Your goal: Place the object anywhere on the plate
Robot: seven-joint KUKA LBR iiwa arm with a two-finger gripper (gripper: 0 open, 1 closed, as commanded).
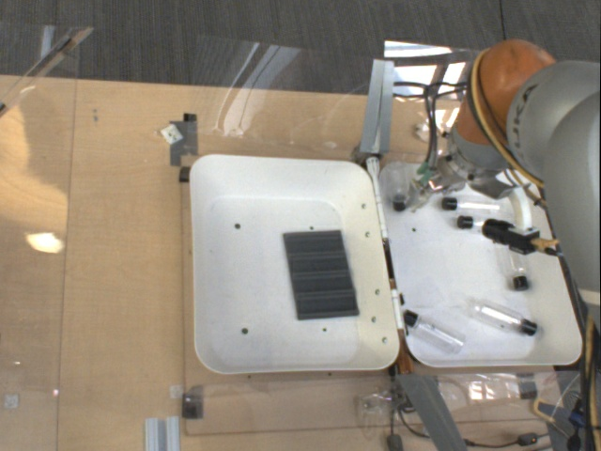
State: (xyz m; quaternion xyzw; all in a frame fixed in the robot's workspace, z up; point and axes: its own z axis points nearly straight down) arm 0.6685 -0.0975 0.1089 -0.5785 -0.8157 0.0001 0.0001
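A dark grey ribbed plate (pixel 321 273) lies flat in the middle of the left bin (pixel 225 336). Several clear tubes with black caps are scattered in the right bin (pixel 563 350). One tube (pixel 402 192) lies in the far left corner, two short ones (pixel 452 202) (pixel 472 222) sit near the middle, and longer ones (pixel 503 317) (pixel 431 328) lie near the front. My gripper (pixel 434 177) hangs over the far left part of the right bin, close to the corner tube. The wrist hides much of it.
The grey arm with its orange band (pixel 502 73) covers the far right corner of the right bin. Another tube (pixel 518 272) lies by the right wall. A grey metal post (pixel 378 111) stands behind the gap between the bins.
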